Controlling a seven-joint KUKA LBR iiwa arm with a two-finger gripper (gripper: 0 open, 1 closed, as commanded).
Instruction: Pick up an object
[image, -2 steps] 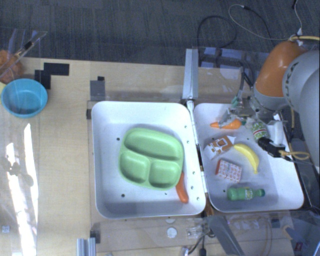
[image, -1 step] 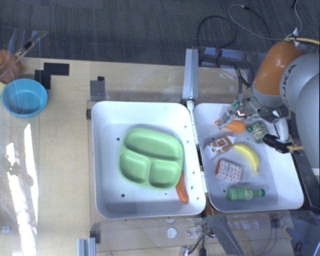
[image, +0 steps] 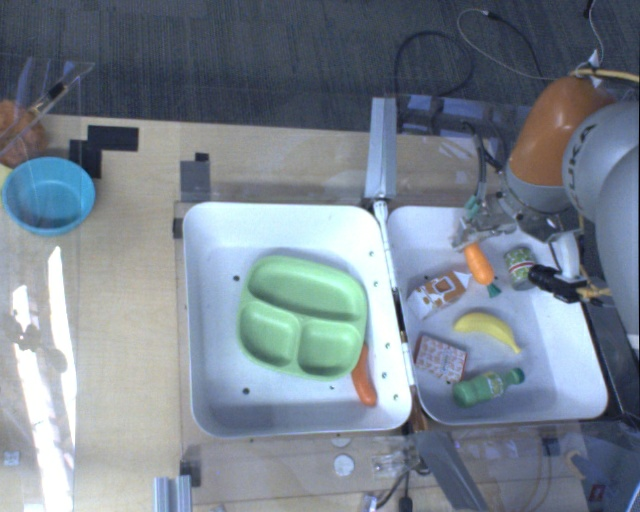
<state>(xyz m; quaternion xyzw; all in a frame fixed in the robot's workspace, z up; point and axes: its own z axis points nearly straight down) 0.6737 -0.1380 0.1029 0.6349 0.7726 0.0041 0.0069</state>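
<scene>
Pale wooden bench under even light, with a glare streak along the left edge. Dark grey carpeted floor beyond the far side. Blue bowl at far left, black blocks near it. Metal post upright at the back, black cables looping over the floor.

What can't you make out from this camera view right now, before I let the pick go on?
- Hand: small and dark against the right bin; open or shut, I cannot tell, nor whether it touches the carrot.
- Small can: label too small to read.
- Orange item by the green tray: partly tucked under the tray's edge.
- Arm: cut off by the right edge.
</scene>
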